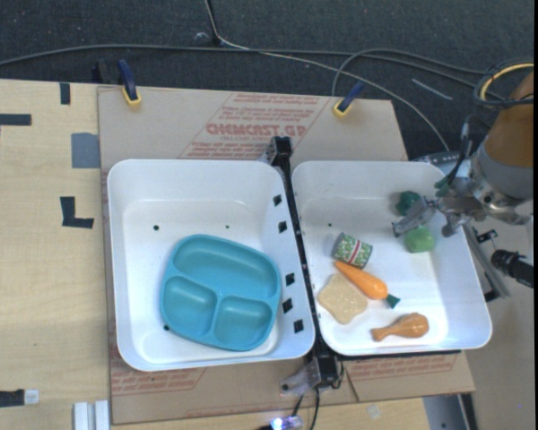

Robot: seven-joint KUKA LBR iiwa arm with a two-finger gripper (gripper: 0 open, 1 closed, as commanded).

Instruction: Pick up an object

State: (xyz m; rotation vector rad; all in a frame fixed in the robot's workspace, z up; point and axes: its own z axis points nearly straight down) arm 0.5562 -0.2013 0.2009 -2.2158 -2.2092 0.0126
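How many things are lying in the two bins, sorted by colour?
Blue: 1, the divided tray
Green: 3, the small can, the green block, the dark green piece
Orange: 2, the carrot, the drumstick
Tan: 1, the bread slice
Total: 7

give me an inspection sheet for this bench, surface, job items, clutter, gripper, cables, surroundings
Surface: two white bins, left bin, right bin, on a cardboard sheet.
Job items: in the right bin, can, carrot, bread, drumstick, green object.
Clutter: blue tray in the left bin.
Gripper: gripper low over the right bin's far right, by the green object.
Cables: black cables behind the bins.
Surroundings: two clamps on the cardboard's far edge.
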